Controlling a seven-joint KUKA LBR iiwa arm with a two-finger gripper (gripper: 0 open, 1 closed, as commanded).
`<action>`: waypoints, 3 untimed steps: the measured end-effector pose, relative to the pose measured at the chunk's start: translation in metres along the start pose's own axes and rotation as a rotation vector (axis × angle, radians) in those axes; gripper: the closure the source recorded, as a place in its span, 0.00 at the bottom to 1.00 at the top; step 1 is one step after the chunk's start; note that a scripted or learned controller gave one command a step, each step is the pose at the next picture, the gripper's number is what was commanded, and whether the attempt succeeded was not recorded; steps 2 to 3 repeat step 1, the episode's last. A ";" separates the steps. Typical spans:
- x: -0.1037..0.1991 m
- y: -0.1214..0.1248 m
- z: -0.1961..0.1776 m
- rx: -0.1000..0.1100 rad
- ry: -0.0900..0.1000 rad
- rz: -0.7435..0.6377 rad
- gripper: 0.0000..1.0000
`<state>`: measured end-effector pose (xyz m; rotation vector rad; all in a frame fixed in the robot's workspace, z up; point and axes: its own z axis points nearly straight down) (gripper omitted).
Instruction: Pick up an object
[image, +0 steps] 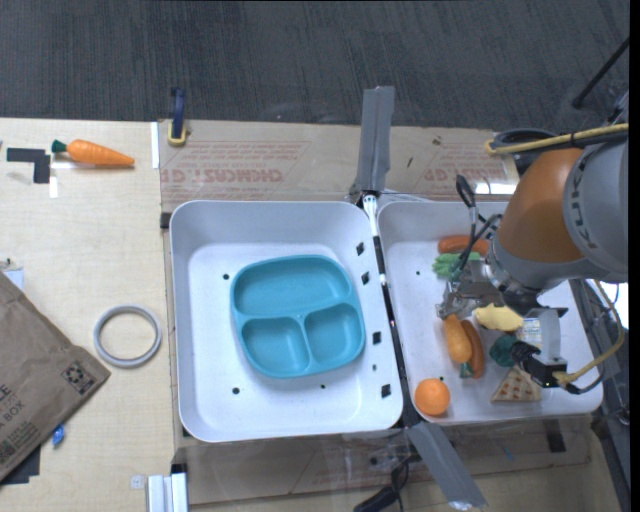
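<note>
While the arm (560, 215) is reaching in from your right and bending down over the right bin (412, 300), its gripper (462, 300) is hanging low among the toy foods there; you cannot tell its state from this angle. You are seeing a pale yellow piece (498, 318) lying just beside the gripper, an orange-brown roll (459, 340) just below it, an orange ball (432, 396) near the bin's front corner and a tan wedge (514, 386) to the ball's right. The left bin (200, 300) is carrying a blue divided tray (296, 315).
</note>
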<state>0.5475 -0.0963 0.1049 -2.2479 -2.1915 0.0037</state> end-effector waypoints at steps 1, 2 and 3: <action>0.039 0.034 -0.112 -0.002 -0.001 0.078 1.00; 0.039 0.034 -0.112 -0.002 -0.001 0.078 1.00; 0.039 0.034 -0.112 -0.002 -0.001 0.078 1.00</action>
